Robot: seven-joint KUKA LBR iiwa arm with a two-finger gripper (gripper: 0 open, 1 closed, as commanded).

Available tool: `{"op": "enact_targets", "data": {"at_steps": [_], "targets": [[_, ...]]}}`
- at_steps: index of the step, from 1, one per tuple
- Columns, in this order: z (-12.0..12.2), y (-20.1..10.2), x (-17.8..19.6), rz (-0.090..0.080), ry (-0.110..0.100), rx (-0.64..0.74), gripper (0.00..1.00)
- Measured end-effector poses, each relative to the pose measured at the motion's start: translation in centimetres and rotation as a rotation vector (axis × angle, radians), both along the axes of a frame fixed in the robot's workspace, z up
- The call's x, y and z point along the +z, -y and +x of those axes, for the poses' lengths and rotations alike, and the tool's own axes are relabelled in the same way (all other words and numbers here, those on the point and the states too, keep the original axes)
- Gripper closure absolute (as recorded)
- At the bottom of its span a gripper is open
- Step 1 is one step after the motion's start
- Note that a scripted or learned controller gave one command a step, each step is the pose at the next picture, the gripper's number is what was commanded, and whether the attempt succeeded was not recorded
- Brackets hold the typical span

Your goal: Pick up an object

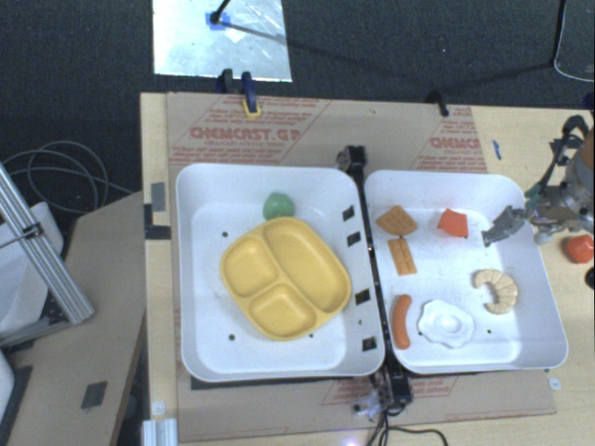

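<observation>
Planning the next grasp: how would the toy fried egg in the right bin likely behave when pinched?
The fried egg lies flat and thin, so fingers may struggle to get under its edge. It looks like glossy plastic, probably light and slippery. Its domed yolk might offer the only raised hold.

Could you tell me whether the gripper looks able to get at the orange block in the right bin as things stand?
Probably yes. The gripper hovers over the right bin beside the orange block, with bare bin floor between them. The waffle lies apart on the block's far side, so nothing seems to block the way.
</observation>
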State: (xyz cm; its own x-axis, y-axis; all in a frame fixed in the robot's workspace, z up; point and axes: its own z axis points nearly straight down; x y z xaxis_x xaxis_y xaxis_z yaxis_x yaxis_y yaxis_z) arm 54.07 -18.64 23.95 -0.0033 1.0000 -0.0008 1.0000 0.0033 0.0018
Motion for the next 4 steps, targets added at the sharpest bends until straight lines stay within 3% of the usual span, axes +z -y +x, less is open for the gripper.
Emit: {"op": "enact_targets", "data": {"at_steps": [1, 2, 3, 4], "targets": [[-5.8, -1.4, -11.8, 0.006, -0.014, -0.003, 0.0], [6.8, -3.7, -15.6, 0.0, 0.008, 0.008, 0.0], [3.6, -8.7, -15.4, -0.002, 0.002, 0.002, 0.0], [0.8, -5.7, -5.1, -0.002, 0.005, -0.004, 0.0]]}}
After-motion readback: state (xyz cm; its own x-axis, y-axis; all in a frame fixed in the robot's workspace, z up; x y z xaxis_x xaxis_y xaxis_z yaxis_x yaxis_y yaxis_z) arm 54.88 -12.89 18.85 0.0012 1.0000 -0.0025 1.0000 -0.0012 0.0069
